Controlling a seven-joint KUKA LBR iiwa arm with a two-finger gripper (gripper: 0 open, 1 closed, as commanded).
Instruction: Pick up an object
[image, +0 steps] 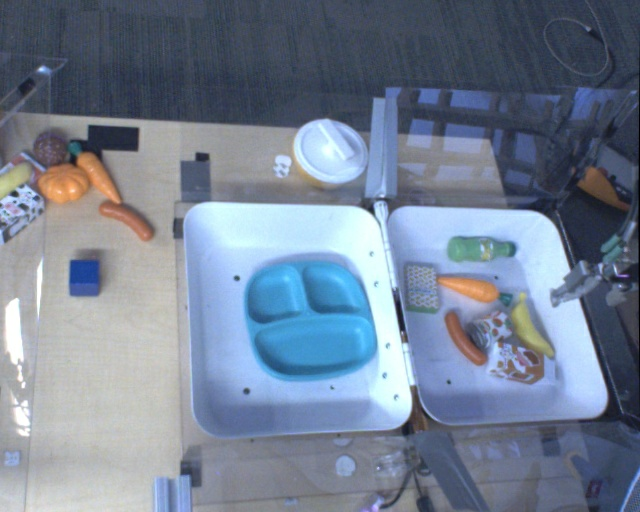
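End effector (578, 285), finger state indiscernible, at the right bin's (590, 400) right rim; banana (530, 328) just left below, carrot (468, 289) and green bottle (481, 248) farther left, sausage (463, 338) beyond.

Wooden bench (120, 380) carries two white bins: left bin (215, 400) and right bin (570, 395), side by side. Far left on the bench are seen a small pumpkin (63, 183), carrot (97, 175) and sausage (127, 220); a blue cube (84, 277) nearer. A yellow lidded bowl (330, 153) is noted beyond the bins.
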